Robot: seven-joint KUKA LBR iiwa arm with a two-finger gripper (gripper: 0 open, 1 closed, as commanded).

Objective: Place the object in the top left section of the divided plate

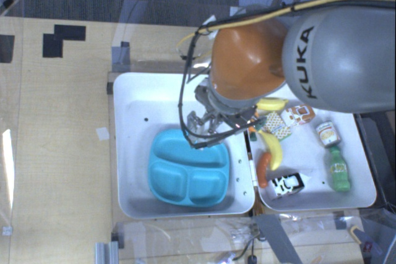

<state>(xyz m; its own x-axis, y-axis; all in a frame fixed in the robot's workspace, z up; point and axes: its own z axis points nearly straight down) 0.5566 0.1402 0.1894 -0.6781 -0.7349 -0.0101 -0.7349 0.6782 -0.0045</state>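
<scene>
Tabletop of pale wood is carrying two white bins. At nine o'clock, the left bin is holding a blue divided plate. The fingers are hovering over the plate's top rim, at about twelve o'clock from its centre; I cannot tell whether they are spread, closed or pinching any object. At three o'clock, the right bin is holding a banana, a green bottle, a small jar and other items. One risk, in my judgement: a release here could be dropping an object onto the plate's rim or the wrong section.
</scene>
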